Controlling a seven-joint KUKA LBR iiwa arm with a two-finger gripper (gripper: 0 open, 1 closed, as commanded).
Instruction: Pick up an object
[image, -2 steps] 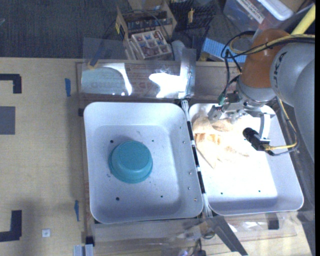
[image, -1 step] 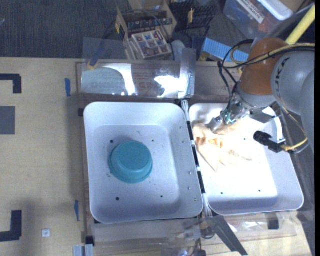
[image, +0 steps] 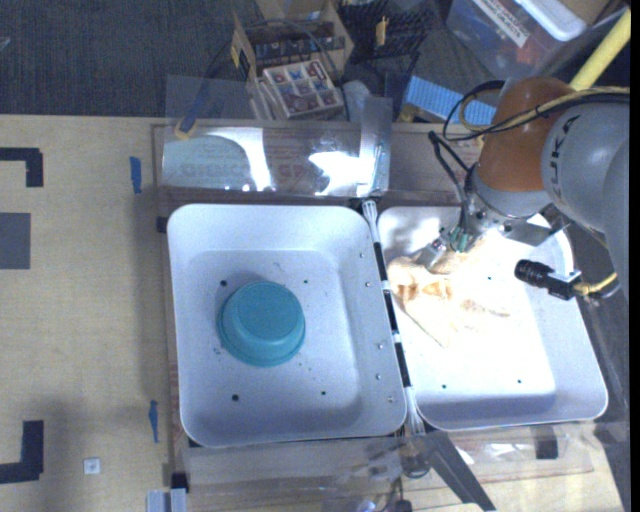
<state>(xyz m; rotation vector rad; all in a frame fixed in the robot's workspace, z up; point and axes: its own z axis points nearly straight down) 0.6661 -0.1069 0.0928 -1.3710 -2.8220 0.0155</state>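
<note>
Arm (image: 560, 150) comes in from the right and reaches down into the right bin (image: 500, 395), far-left corner area. Hand (image: 452, 243) is low over that bin, just beside the divider between the two bins. Can't tell whether it is released or clenched: the tips are small, glare-washed, and merge with what lies under them.

Right under and just left of the hand: a pale tan, crumpled-looking item (image: 420, 280), lying on the bin floor near the left wall. Hand tip appears to touch or overlap its upper edge; can't tell whether anything is actually gripped. A thin pale streak runs from it diagonally toward the bin centre. Exact shape is washed out by overexposure.

Left bin (image: 200, 400): one teal bowl (image: 262, 322), upside down, roughly centre of the floor, well apart from the hand.

Black cable connector (image: 545, 277) hangs off the arm over the right bin's right side.

Worktop (image: 80, 330) left of the bins is light wood with black markers.
</note>
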